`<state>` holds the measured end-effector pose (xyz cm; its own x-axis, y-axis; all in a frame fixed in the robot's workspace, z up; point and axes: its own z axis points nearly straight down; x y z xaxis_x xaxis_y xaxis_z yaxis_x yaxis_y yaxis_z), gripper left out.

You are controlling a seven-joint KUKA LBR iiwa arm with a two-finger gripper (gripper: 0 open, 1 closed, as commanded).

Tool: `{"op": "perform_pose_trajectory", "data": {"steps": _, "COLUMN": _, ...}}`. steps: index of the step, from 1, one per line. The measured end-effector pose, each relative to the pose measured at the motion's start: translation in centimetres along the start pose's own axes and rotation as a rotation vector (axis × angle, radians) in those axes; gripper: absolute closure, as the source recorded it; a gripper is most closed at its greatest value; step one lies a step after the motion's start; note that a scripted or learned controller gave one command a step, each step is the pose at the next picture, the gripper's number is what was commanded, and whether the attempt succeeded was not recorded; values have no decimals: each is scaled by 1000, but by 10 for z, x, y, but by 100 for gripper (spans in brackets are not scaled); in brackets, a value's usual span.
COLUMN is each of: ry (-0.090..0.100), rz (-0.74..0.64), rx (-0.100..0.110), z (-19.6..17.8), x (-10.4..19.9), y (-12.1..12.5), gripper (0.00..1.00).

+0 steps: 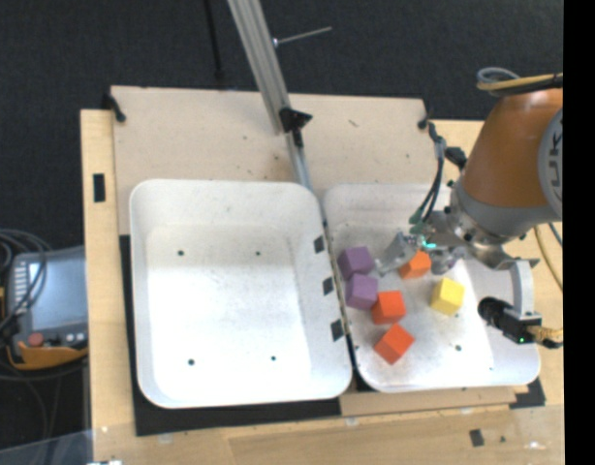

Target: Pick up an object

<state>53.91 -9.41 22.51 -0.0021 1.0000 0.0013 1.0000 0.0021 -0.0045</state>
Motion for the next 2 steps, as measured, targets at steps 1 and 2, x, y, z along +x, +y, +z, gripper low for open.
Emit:
{"op": "perform_pose_trajectory", "data": {"steps": 1, "ry": -1, "rz": 3, "rx": -6, "z": -2, "x": 0, "y": 1, "gripper": 0}}
{"op": "perform_pose_trajectory", "data": {"steps": 2, "ry": -2, "rz": 4, "rx": 1, "z": 61, "x": 0, "y": 0, "gripper": 0}}
